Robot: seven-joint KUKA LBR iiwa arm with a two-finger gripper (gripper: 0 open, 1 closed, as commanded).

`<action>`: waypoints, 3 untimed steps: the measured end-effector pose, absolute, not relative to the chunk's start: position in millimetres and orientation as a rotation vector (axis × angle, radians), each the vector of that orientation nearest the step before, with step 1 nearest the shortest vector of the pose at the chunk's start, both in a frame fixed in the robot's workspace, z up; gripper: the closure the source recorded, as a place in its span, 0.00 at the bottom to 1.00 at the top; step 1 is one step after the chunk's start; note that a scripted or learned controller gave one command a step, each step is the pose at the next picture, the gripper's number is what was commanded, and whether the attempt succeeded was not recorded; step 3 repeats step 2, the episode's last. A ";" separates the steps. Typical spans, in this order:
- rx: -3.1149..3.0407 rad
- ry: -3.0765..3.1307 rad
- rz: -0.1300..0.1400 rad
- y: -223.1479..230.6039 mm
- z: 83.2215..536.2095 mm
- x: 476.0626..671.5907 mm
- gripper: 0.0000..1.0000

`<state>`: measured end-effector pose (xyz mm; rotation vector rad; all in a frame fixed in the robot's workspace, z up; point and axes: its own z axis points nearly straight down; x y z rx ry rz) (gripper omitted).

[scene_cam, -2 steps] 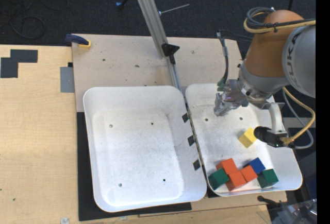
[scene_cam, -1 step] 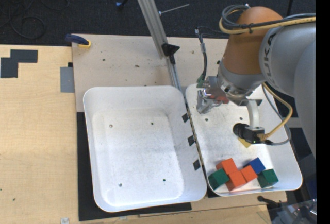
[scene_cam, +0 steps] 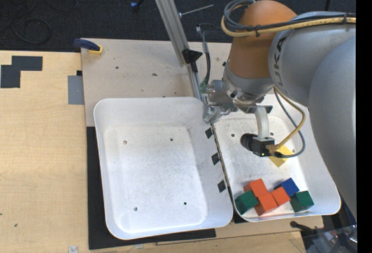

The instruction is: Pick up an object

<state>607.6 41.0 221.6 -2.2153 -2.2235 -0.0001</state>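
Small blocks lie clustered at the near end of the right bin (scene_cam: 323,183): three orange ones (scene_cam: 266,202), a blue one (scene_cam: 289,186) and two green ones (scene_cam: 247,201), (scene_cam: 301,200). A yellow piece (scene_cam: 278,158) shows mid-bin, partly covered by the robot's gear. My gripper (scene_cam: 211,111) hangs from the orange-banded wrist (scene_cam: 256,42) at the far left corner of the right bin, over the rim shared by the two bins. It is well away from the blocks, and I see nothing in it.
The left bin (scene_cam: 151,170) lies beside the right one on the wooden bench. A slanted aluminium rail (scene_cam: 173,19) rises behind the bins, close to the gripper. A blue-and-yellow clamp (scene_cam: 87,45) sits at the bench's far left corner.
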 end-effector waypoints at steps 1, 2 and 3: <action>-2.216 -2.224 -0.002 87.3 234.8 630.0 1.00; -2.213 -2.227 0.006 86.7 233.9 628.7 0.00; -2.213 -2.227 0.006 86.7 233.9 628.7 0.00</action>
